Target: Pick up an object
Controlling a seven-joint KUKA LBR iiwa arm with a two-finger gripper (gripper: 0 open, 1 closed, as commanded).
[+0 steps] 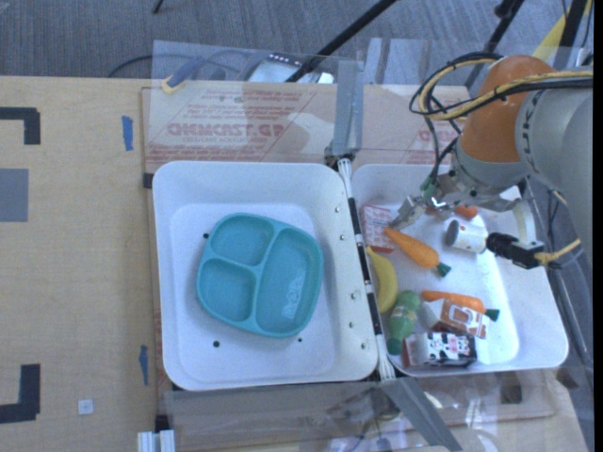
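Note:
My gripper [412,211] hangs over the back left part of the right bin [537,332], fingers apart and nothing between them. Just below it lies an orange toy carrot [415,249] with a green end. A red and white packet [376,224] lies to the gripper's left against the bin wall. To the gripper's right rests a small white cylinder [465,235]. Further forward are a yellow banana [383,282], a green piece [403,311], an orange packet [460,305] and a black and white carton [441,348].
The left bin [179,205] holds a teal divided plate [261,273]. A ridge with holes [363,281] separates the two bins. The grey arm with its orange band [499,130] and yellow cables crosses the right bin's back right corner.

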